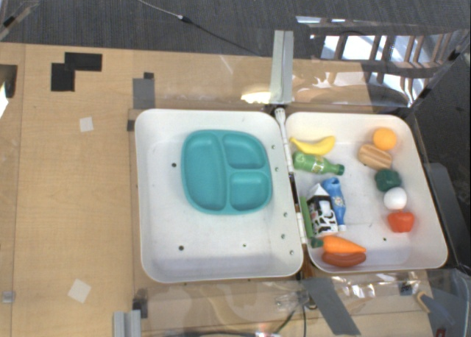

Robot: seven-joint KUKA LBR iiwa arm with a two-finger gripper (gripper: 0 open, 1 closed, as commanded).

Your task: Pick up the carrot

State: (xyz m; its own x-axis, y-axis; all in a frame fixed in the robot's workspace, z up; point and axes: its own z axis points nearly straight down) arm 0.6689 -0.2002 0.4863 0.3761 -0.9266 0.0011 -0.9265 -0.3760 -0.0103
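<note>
Lying at the front edge of the right bin [434, 254], the carrot [340, 246] rests on a reddish sausage-like piece [344, 258], just beside the milk carton [321, 214]. It looks light, stiff and smooth; I would grasp across its thick middle. About the gripper I cannot tell.

No lettering, number or brand can be read anywhere on the bench or in the bins. The small blue-and-white carton with black cow-like patches [324, 209], lying in the right white bin [430, 251], may carry print, but it is too blurred to make out.
</note>
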